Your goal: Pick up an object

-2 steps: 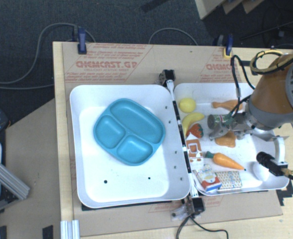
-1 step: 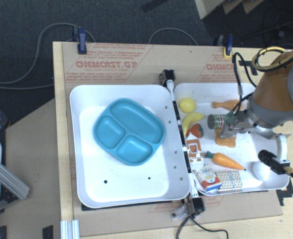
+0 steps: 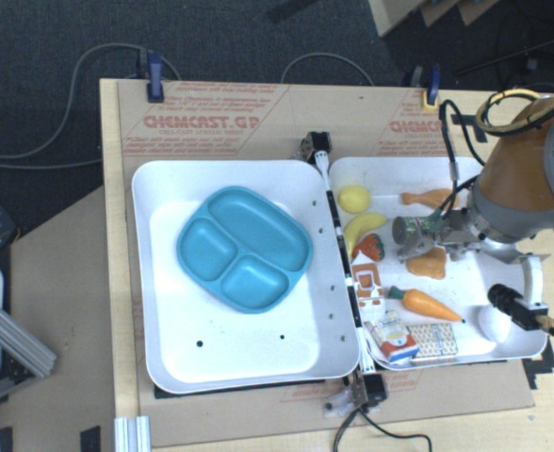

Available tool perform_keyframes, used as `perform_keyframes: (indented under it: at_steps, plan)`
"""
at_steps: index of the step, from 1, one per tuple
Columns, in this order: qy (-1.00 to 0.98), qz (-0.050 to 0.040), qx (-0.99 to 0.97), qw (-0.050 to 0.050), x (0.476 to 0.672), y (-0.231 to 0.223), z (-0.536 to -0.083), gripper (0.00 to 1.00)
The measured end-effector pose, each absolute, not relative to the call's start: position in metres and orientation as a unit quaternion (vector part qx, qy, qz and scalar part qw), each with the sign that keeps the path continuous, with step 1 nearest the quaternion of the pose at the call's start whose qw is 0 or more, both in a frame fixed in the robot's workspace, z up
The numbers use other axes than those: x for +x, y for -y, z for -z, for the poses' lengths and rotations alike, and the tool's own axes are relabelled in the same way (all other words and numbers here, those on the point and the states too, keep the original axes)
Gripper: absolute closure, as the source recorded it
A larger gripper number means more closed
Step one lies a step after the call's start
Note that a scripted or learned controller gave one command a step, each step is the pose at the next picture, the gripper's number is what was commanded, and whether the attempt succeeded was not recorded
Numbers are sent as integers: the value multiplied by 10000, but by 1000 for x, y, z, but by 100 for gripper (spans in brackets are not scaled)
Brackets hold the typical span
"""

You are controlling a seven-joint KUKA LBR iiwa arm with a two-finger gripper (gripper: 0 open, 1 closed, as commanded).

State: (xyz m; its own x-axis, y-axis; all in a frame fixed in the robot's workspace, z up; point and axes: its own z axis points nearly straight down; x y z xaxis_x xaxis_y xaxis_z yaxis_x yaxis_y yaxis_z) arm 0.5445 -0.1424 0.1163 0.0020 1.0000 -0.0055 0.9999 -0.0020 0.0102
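Your gripper (image 3: 411,234), finger state unreadable, sits low in the right bin (image 3: 503,347), crowded by banana (image 3: 364,226), strawberry (image 3: 370,247) and carrot (image 3: 426,303).

1. The arm (image 3: 527,172) was cut off by the picture's right edge.
2. The gripper (image 3: 411,234) was too dark and small to tell its fingers' state.
3. The arm hid part of the right bin (image 3: 390,169) near its far right corner.
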Motion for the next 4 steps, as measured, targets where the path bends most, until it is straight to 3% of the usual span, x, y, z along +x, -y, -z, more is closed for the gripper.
perform_keyframes:
  at_steps: [1, 2, 3, 4]
  plan:
    - [-7080, 6, 7062, -4, 550, 114, -84, 0]
    - [-7063, -3, 7079, 31, 590, 176, -85, 0]
    - [-7072, -6, 7070, 36, 590, 174, -97, 100]
    - [-7073, -2, 7069, 30, 589, 173, -96, 0]
